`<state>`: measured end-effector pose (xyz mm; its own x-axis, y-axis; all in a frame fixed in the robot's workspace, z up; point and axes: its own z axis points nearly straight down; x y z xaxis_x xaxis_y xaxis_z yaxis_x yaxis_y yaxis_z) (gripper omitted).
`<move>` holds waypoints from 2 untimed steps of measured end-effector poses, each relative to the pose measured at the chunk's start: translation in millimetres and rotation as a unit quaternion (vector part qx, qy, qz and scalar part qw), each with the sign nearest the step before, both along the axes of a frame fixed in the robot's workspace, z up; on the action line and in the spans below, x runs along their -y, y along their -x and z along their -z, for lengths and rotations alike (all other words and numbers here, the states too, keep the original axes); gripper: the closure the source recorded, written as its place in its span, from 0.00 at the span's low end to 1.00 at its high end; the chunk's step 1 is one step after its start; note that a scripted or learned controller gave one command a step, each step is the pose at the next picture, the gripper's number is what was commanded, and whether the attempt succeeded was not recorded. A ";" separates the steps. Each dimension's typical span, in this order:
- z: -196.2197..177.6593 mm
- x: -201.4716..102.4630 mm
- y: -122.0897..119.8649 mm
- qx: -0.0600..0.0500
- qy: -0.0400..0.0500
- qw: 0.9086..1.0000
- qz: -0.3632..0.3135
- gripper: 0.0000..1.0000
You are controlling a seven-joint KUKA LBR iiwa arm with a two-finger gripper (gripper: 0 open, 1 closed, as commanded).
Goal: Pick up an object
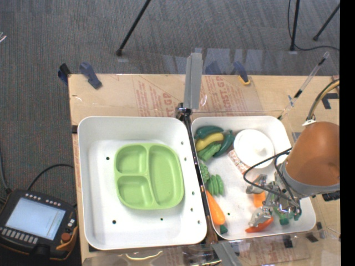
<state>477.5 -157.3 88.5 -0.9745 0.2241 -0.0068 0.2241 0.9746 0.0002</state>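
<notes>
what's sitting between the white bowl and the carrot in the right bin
In the camera view, between the white bowl and the carrot lies a small bunch of green vegetables on the right bin floor.

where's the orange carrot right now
The orange carrot lies in the right bin, along its left wall near the front corner, just below the green pea pods.

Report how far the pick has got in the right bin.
Done: the gripper is down in the right bin, at its near right corner, among small orange and red pieces. In hand: nothing is clearly seen between its fingers. Left: a confirmed grasp and a lift. The carrot and white bowl lie untouched.
</notes>
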 end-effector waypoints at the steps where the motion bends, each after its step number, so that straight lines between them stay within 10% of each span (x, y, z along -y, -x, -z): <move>1: -8.6 -0.9 0.3 -0.001 -0.001 1.000 -0.001 1.00; 2: 1.9 -2.9 -32.6 -0.004 -0.002 0.990 0.141 1.00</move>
<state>510.1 -154.4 86.7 -0.8734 0.4869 0.0017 0.4869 0.8734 0.0009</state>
